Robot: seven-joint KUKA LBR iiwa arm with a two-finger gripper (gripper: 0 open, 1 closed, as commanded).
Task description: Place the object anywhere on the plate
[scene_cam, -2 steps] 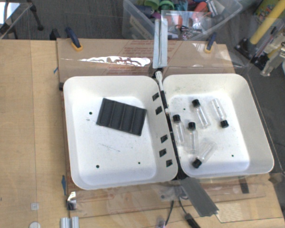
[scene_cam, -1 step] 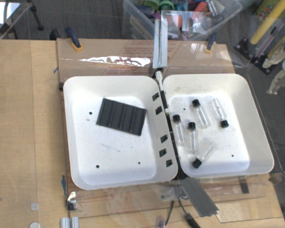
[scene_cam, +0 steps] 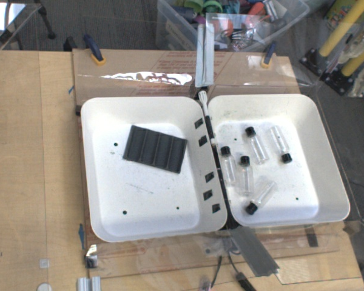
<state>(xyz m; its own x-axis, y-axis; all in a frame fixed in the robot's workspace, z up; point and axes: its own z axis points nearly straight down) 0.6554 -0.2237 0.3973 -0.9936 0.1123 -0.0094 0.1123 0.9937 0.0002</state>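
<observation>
A dark grey ribbed plate (scene_cam: pixel 155 148) lies flat in the left bin (scene_cam: pixel 103 217), slightly rotated, towards the bin's upper middle. Several clear vials with black caps lie scattered in the right bin (scene_cam: pixel 327 193). One vial (scene_cam: pixel 256 147) lies near the centre top, and another vial (scene_cam: pixel 279 142) lies to its right. A third vial (scene_cam: pixel 260 196) lies nearest the front, its cap pointing down-left.
The bins meet at a raised rim with black tabs (scene_cam: pixel 207 162). A metal bar (scene_cam: pixel 204 53) stands behind that seam. A clear tub of colourful clutter (scene_cam: pixel 230 5) sits at the back. Bare wooden bench (scene_cam: pixel 24 162) stretches to the left.
</observation>
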